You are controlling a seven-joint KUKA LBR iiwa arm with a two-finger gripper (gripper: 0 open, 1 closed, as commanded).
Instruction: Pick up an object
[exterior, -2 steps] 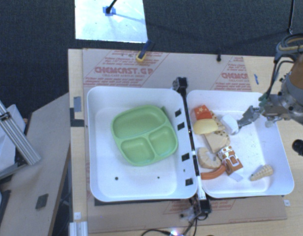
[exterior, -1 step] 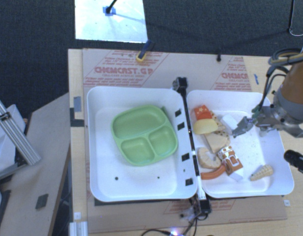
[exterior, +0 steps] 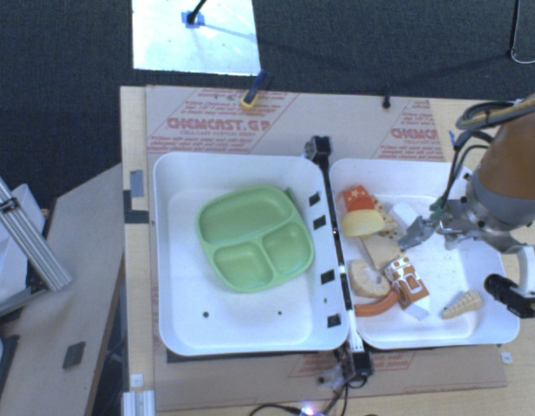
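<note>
- The desk (exterior: 206, 120) holds two white bins side by side, so things can go from one to the other.
- The left bin (exterior: 176, 319) has a green tray with three sections (exterior: 254, 237) lying flat in the middle.
- The right bin (exterior: 492, 323) holds the toy food to pick from: a red piece (exterior: 358, 198), a yellow piece (exterior: 363, 224), a tan slab (exterior: 381, 250), a round cookie-like piece (exterior: 368, 279), a sausage (exterior: 375, 307), a small orange-and-white box (exterior: 407, 282) and an ice cream cone (exterior: 462, 303).
- The food sits bunched near the wall between the bins.
- The pincer (exterior: 414, 232) is low over the right bin, just beside the tan slab. I cannot tell if it is open or closed, and I see nothing in it.
</note>
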